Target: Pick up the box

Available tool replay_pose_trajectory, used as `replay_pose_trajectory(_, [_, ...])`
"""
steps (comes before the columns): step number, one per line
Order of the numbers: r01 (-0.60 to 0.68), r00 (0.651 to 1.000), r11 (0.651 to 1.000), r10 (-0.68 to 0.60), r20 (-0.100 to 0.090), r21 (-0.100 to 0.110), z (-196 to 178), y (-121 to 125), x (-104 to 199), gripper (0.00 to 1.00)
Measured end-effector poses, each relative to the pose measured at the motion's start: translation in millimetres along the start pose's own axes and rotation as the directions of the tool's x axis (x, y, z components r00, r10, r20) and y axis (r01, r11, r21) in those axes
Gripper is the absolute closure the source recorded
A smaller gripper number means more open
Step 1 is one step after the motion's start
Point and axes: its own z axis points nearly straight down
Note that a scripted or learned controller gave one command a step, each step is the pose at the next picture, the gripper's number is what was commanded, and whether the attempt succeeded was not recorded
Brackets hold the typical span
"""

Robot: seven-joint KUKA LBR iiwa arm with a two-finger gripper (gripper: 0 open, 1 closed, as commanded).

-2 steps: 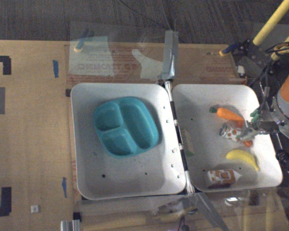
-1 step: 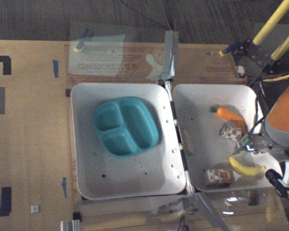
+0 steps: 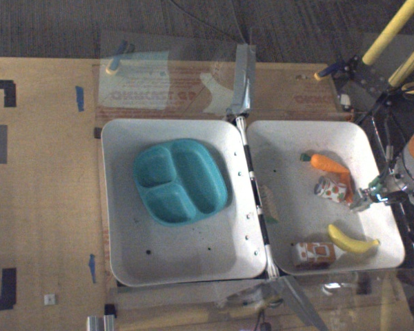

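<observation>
Tan wooden desk (image 3: 41, 205). Small orange-and-white cardboard box (image 3: 314, 253), lying beside yellow banana (image 3: 353, 241): probably light, crushable; best gripped across long sides. Hand (image 3: 370, 197) above banana, opening undeterminable.

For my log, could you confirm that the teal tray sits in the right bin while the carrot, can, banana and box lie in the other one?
Not quite: the camera view shows the tray in the left bin; the carrot, can, banana and box lie in the right one.
</observation>
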Motion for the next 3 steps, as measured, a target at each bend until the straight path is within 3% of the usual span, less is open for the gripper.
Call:
replay_pose_trajectory(1, [-0.096,0.995,0.995,0.096,0.004,-0.010,94,112,23,1.00])
replay_pose_trajectory(2, [-0.047,0.999,0.999,0.047,0.000,-0.001,-2,118,102,1.00])
replay_pose_trajectory(3, [-0.046,0.999,0.999,0.046,0.000,0.001,-2,118,102,0.00])
